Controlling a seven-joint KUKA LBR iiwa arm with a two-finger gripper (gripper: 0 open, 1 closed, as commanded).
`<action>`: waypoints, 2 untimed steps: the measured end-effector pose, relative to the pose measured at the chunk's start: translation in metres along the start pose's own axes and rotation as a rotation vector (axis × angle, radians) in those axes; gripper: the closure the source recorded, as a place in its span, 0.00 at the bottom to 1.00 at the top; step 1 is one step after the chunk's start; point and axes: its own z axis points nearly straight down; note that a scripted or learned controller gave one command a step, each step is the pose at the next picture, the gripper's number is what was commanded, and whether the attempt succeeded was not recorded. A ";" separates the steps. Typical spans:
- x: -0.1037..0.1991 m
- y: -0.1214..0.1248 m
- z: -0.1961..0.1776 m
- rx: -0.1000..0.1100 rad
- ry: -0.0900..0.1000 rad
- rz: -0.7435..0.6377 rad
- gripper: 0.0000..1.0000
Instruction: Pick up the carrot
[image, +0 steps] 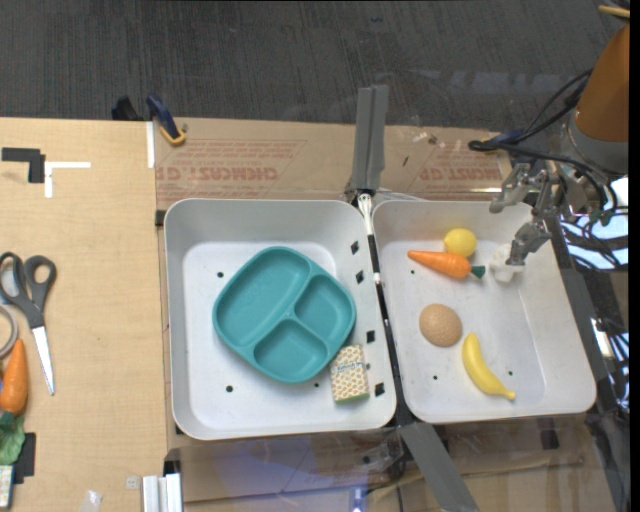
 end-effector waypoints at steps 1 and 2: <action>-0.003 0.092 0.028 -0.001 0.001 0.040 0.00; -0.010 0.061 0.126 0.001 -0.002 0.009 0.00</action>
